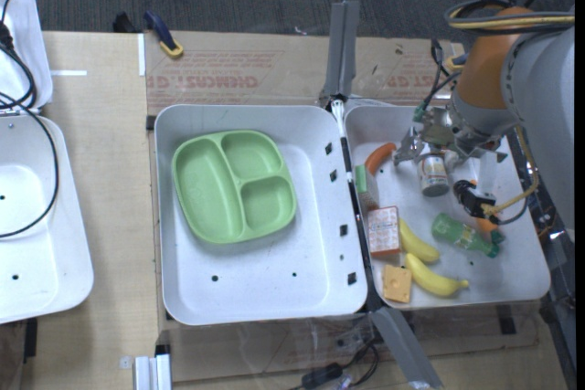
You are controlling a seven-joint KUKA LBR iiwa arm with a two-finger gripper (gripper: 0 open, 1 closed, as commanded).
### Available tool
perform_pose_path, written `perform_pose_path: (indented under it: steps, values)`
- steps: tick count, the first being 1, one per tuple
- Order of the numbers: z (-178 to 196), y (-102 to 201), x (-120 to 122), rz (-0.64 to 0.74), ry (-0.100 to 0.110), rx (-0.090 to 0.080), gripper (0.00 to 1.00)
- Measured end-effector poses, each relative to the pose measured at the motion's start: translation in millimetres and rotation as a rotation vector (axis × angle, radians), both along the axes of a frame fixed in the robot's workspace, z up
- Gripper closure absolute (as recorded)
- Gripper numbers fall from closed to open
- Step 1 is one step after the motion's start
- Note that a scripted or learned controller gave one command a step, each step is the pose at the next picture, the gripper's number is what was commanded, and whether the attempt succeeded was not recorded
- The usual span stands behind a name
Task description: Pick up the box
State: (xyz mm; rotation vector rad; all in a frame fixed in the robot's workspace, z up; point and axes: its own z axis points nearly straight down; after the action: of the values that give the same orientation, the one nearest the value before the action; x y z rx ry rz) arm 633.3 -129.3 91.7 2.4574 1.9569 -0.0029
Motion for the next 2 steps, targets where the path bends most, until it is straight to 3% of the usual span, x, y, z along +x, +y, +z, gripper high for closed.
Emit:
perform_pose_path:
  steps: [1,2]
  values:
    - [1.0,27.2,20.4,-0.034,0.02,-0.003,0.0]
    - [56.2,8.9,1.4,0.136,-0.001,0.0,0.0]
